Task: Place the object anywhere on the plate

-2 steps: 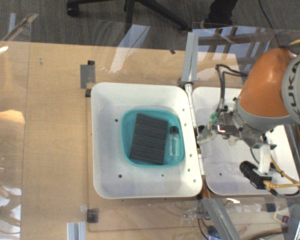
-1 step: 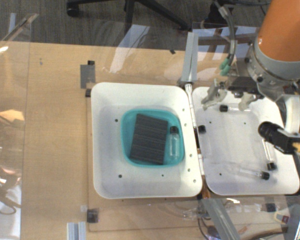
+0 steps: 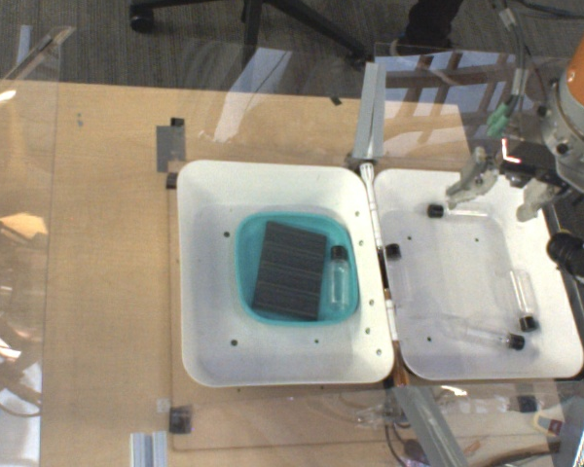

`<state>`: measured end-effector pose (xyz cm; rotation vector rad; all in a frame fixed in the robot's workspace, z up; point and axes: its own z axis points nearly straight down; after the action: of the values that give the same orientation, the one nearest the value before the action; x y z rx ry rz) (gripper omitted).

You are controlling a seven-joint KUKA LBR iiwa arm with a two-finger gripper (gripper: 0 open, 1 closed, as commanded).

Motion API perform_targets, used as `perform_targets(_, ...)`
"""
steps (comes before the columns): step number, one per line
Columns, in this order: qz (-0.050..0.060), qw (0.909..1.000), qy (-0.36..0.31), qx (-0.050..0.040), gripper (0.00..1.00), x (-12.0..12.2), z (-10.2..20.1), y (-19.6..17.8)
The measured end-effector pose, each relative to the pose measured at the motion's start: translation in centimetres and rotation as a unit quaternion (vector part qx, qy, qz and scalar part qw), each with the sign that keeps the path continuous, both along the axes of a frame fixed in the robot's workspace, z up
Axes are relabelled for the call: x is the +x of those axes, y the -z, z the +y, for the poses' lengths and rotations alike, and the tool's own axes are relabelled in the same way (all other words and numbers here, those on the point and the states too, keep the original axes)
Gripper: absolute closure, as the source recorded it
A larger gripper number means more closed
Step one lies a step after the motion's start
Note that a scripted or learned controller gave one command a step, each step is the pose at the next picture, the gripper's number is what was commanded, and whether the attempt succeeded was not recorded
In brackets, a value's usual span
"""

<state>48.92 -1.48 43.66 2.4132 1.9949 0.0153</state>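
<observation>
Camera view, looking down at a slant, shows the teal rounded plastic plate (image 3: 245, 261) in the left white bin (image 3: 200, 261), already carrying a dark ribbed rectangular block (image 3: 290, 269) and a small clear vial with a black cap (image 3: 339, 278) lying along the block's right edge. Judging by that, at least one object already rests on the plate. In the right white bin (image 3: 467, 261), two more clear capped tubes (image 3: 521, 302) lie near the lower right corner. The two-finger gripper (image 3: 501, 188) hovers over that bin's upper edge, fingers spread apart with nothing between them, so any further placing would need a fresh pick.
</observation>
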Motion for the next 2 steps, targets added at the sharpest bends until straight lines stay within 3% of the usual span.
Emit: perform_targets(2,0.000,1.0000,0.000,0.0001,0.00,-0.01,0.02,0.00)
